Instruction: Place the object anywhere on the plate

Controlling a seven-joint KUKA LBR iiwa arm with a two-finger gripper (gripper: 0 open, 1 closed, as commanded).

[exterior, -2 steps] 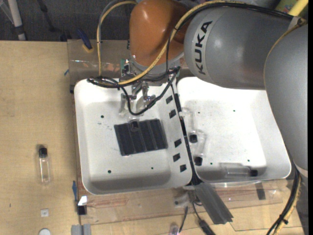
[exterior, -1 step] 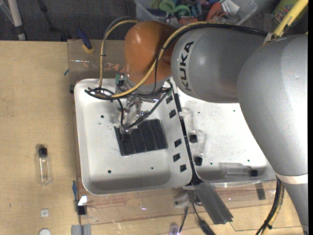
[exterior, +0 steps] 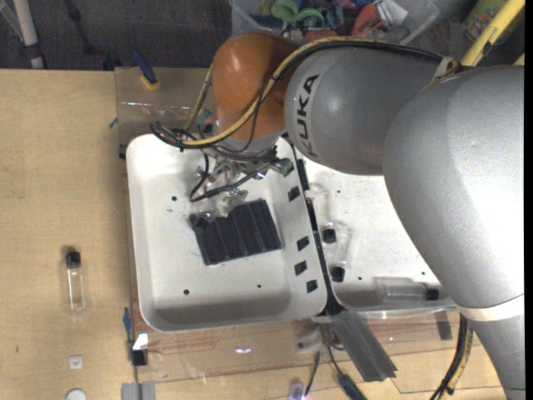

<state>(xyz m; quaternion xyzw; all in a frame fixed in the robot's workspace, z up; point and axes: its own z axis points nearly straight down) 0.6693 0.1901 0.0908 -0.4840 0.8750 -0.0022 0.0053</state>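
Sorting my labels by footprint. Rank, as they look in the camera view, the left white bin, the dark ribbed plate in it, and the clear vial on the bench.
1. left white bin, largest.
2. dark ribbed plate, well smaller, lying inside the bin.
3. clear vial, smallest, on the wooden bench left of the bin.

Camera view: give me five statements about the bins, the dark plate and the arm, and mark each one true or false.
1. The dark ribbed plate lies in the left bin. True.
2. The gripper hangs over the right bin. False: it is over the left bin, by the plate's upper left edge.
3. A clear vial with a dark cap lies on the wooden bench, left of the bins. True.
4. The plate is white like the bins. False: it is black against the white bin floor.
5. A clear tube-like item lies near the front of the right bin. True.
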